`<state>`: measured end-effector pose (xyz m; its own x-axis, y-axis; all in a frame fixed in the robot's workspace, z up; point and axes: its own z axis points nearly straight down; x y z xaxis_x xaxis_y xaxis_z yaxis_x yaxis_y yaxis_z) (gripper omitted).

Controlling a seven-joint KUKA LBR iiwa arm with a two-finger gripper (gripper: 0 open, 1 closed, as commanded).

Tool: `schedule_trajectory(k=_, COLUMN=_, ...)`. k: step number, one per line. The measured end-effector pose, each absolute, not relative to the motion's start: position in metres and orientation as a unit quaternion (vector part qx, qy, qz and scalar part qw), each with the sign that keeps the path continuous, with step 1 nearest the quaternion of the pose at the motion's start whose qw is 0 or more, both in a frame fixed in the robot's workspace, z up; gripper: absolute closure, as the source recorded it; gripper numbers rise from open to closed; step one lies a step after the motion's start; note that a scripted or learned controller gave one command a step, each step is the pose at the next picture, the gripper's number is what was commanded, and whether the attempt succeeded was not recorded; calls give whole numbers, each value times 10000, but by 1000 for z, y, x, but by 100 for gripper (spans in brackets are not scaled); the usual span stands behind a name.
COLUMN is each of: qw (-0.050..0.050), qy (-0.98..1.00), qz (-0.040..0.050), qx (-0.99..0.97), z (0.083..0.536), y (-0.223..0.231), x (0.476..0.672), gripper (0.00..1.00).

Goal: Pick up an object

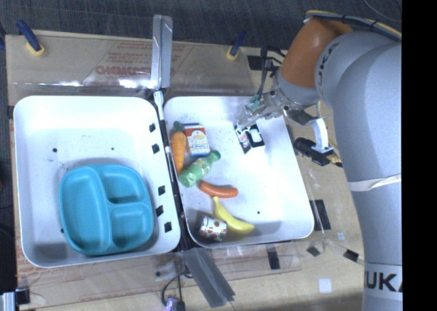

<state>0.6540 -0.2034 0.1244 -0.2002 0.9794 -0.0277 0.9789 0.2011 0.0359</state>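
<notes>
My gripper point(250, 137) hangs over the upper middle of the right bin point(287, 186), its two dark fingers a little apart with only white bin floor between them. Several objects lie along the bin's left side, apart from the gripper. An orange carrot point(178, 151) lies beside a small orange-and-blue carton point(197, 140). Below them are a green bottle point(198, 168), a red-orange sausage-shaped piece point(218, 190), a yellow banana point(231, 218) and a small can point(212, 228). The carton is the nearest, to the gripper's left.
The left bin point(41, 125) holds a blue divided tray point(107, 208) at its lower middle. The grey arm point(362, 111) with its orange band point(304, 53) reaches in from the right over the right bin's far corner. Bare floor lies right of and below the gripper.
</notes>
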Motion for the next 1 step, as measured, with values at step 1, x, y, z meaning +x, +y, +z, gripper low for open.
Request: schedule_trajectory(k=1, qw=218, qy=7747, qz=51, qx=6320, z=124, y=-203, x=654, gripper=0)
